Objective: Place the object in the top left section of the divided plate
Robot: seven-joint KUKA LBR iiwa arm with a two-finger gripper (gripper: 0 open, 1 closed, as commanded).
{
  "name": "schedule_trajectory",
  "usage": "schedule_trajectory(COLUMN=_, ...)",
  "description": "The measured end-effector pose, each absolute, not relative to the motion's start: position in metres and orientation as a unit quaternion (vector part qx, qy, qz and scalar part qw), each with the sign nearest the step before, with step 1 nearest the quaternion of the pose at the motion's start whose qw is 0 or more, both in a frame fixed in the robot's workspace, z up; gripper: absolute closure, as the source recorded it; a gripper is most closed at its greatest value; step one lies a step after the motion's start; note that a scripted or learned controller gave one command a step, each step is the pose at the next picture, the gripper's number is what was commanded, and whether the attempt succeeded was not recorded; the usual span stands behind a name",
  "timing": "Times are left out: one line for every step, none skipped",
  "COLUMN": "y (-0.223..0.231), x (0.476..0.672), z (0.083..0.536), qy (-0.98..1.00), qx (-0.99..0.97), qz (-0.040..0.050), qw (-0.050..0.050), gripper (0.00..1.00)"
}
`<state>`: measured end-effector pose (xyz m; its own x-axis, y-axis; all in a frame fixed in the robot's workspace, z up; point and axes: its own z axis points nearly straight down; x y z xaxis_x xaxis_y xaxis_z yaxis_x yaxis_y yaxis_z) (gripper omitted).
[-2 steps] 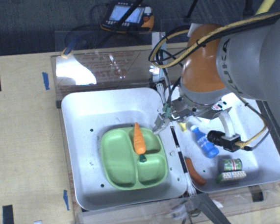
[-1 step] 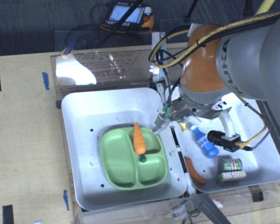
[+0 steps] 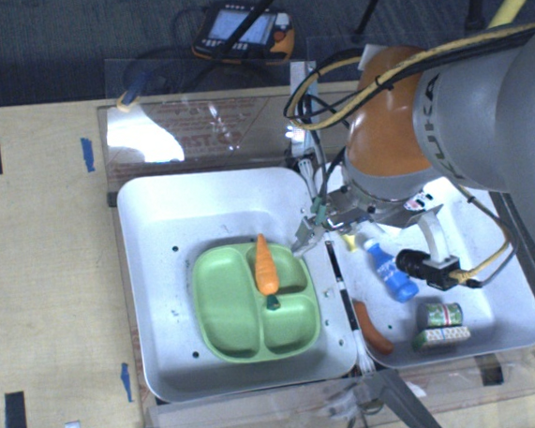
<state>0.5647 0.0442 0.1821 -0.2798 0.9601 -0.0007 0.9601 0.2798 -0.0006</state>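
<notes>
Gripper (image 3: 314, 225): you had it poised over the left bin's (image 3: 155, 219) right rim; finger state could not be told. Divided plate (image 3: 221, 302): green, in that bin. Carrot (image 3: 266, 267): lay along the plate's divider ridge, near its upper right section.

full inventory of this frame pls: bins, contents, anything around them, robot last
white bins: 2, white, side by side on the bench
divided plate: 1, green, in the left bin
carrot: 1, orange with a green tip, lying along the plate's ridge near its right side
bottle: 1, blue with a white cap, in the right bin
can: 1, green label, right bin, near the front
reddish-brown item: 1, right bin's front left corner; what it is I cannot tell
handheld controller: 1, black and orange, beyond the bins
arm: 1, grey with orange band, over the right bin
end effector: 1, at the seam between the bins
</notes>
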Motion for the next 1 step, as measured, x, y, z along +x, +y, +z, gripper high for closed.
schedule_trajectory(y=0.0442, x=0.5647, z=0.1821, qy=0.8, qx=0.6, qz=-0.0005, qw=0.0, gripper=0.0)
